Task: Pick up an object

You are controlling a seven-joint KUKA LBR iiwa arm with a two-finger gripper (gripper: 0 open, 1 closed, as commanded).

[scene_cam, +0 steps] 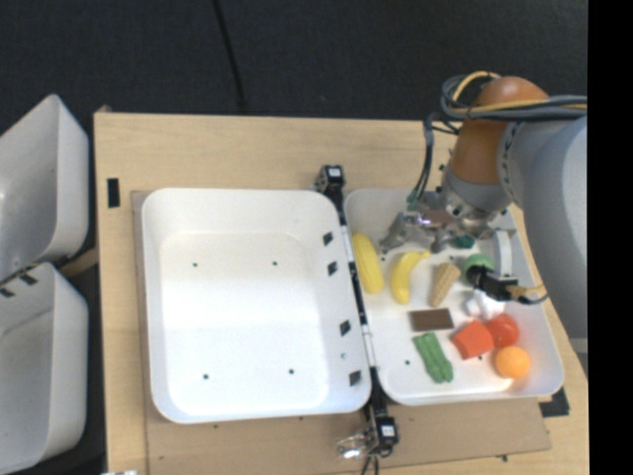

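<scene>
Two white bins sit side by side in the camera view; the right bin (396,389) holds all the objects. The gripper (432,224) hangs low at that bin's far end, just above a small yellow banana (402,275); whether it is released or clenched I cannot tell, since the wrist hides it. The banana lies just beside a longer yellow corn-like piece (368,262), its long axis running roughly from the far end toward the near end, slightly tilted. It is probably a light, stiff plastic toy, smooth and a bit slippery, best pinched across its narrow middle.
</scene>
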